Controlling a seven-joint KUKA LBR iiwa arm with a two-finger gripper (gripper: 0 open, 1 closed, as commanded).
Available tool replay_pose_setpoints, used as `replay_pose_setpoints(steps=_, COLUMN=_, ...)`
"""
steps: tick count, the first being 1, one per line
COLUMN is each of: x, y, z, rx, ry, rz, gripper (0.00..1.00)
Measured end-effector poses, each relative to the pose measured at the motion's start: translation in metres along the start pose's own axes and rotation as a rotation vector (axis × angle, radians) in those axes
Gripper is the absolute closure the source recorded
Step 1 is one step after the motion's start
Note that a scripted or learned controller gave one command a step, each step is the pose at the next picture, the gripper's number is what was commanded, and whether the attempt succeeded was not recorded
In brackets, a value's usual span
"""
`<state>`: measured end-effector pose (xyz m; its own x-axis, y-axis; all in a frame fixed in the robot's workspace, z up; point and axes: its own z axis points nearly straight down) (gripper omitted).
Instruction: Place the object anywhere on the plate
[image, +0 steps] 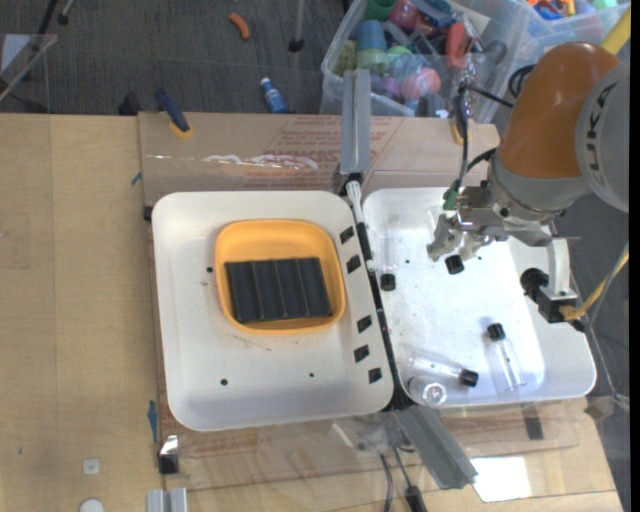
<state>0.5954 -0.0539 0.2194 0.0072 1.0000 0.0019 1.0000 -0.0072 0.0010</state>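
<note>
An orange plate (232, 240) sits in the left white bin (190, 360). A black ridged rectangular block (278, 290) lies flat on the plate, filling most of its middle. My gripper (455, 250) hangs over the upper part of the right white bin (420, 310), well to the right of the plate and apart from the block. A small black piece (454, 265) shows just under the gripper; I cannot make out whether it is held or lying on the bin floor.
Two clear vials with black caps (445, 372) (503, 355) lie near the right bin's front. A black fitting (540, 290) sits at its right wall. A grey bar (352, 130) runs between the bins. A clear box of toys (430, 50) stands behind.
</note>
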Motion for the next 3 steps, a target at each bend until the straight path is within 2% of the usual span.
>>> replay_pose_setpoints(steps=1, x=0.019, y=0.039, z=0.025, rx=-0.001, ry=-0.002, rz=-0.168, gripper=1.00)
replay_pose_setpoints(steps=2, x=0.056, y=0.045, z=-0.014, rx=-0.003, ry=-0.003, rz=-0.355, gripper=1.00)
replay_pose_setpoints(steps=3, x=0.078, y=0.060, z=0.026, rx=0.004, ry=0.000, rz=-0.464, gripper=1.00)
